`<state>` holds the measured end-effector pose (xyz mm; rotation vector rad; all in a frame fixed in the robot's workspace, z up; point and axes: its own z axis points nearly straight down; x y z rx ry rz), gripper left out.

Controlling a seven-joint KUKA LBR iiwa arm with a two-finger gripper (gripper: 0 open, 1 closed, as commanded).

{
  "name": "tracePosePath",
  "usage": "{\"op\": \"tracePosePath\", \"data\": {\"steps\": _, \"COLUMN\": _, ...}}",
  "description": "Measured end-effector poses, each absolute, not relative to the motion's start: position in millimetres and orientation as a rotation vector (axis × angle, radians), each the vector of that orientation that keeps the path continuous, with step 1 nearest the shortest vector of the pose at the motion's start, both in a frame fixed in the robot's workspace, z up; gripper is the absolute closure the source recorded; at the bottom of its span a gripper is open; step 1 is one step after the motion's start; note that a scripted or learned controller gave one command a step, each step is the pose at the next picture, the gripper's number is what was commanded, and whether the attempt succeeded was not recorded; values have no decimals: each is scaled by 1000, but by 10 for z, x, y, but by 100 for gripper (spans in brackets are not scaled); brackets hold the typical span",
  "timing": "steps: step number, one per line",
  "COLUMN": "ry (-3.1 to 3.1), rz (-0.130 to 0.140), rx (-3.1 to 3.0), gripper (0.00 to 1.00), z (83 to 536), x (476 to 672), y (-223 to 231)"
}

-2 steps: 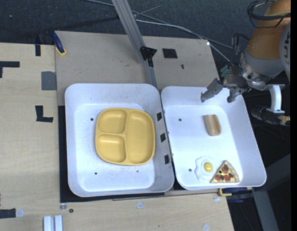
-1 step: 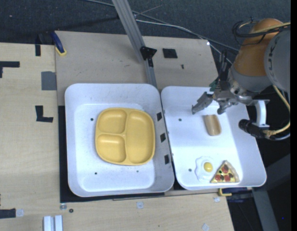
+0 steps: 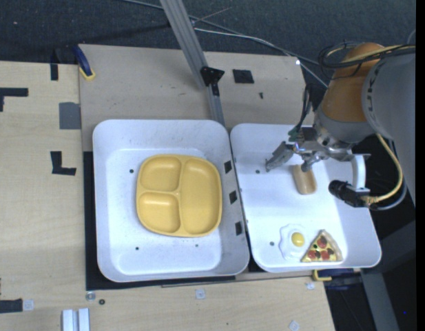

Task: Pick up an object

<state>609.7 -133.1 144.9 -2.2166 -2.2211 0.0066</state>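
While my arm [image 3: 377,95] reaches in from the right, grey with an orange band above the wrist, I list what lies beneath me on the counter [image 3: 33,185].

Item one: my jaws [image 3: 295,156], low over the upper part of the right bin [image 3: 264,140]. One grey finger [image 3: 275,160] slants out to the left, and the other is lost in the dark metal by the wrist, so I cannot tell whether the jaws stand apart or together. Nothing shows between them.

Item two: a small tan block [image 3: 305,181], rounded, like a piece of bread or a cork, lying on the floor of the right bin just below my jaws. Whether I touch it I cannot tell.

Item three: a toy fried egg [image 3: 293,241], white with a yellow yolk, at the lower edge of the same bin.

Item four: a toy pizza slice [image 3: 322,249], yellow with red spots, just right of the egg and close enough that they seem to touch.

Item five: the left bin [image 3: 116,150], white and shallow, side by side with the right one.

Item six: a yellow plate [image 3: 179,195] with three compartments, lying flat in the middle of the left bin, well apart from my jaws.

Item seven: a black-tipped hose [image 3: 350,193] hanging off my wrist at the right bin's right side.

Item eight: a grey pole [image 3: 188,33] slanting down to the counter above the two bins.
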Motion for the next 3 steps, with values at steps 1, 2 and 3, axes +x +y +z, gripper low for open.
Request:
{"op": "tracePosePath", "data": {"steps": 1, "ry": -2226, "rz": 1, "rx": -2222, "gripper": 0, "z": 843, "x": 6061, "y": -1326}}
{"op": "tracePosePath", "data": {"steps": 2, "ry": -2228, "rz": 0, "rx": -2224, "gripper": 100, "z": 980, "x": 6072, "y": -1331}}
{"op": "tracePosePath", "data": {"steps": 3, "ry": -2225, "rz": -2, "rx": -2223, "gripper": 100, "z": 1568, "x": 6124, "y": -1404}}
